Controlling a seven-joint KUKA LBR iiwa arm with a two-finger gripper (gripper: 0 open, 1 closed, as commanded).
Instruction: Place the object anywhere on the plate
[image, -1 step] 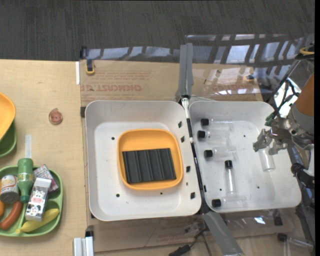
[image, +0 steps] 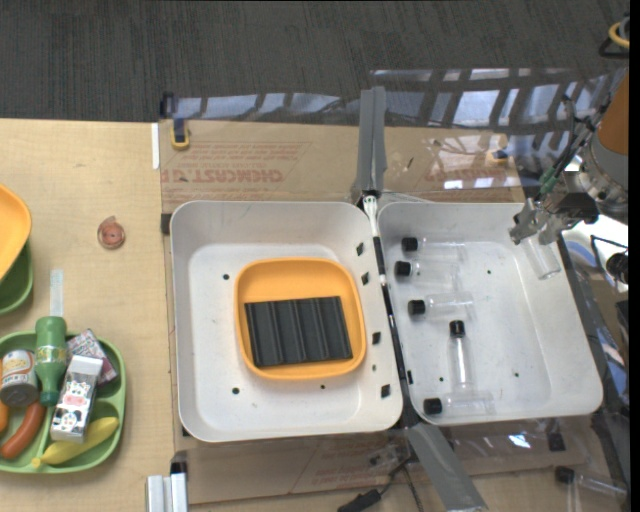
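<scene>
Left bin: an orange plate carrying a dark ribbed rectangular object. Right bin: several clear, black-capped vials, their transparent bodies hard to separate from the white floor. The gripper hangs over this bin's far right corner, the arm cut off at the frame edge; whether it is open or closed cannot be told.
</scene>
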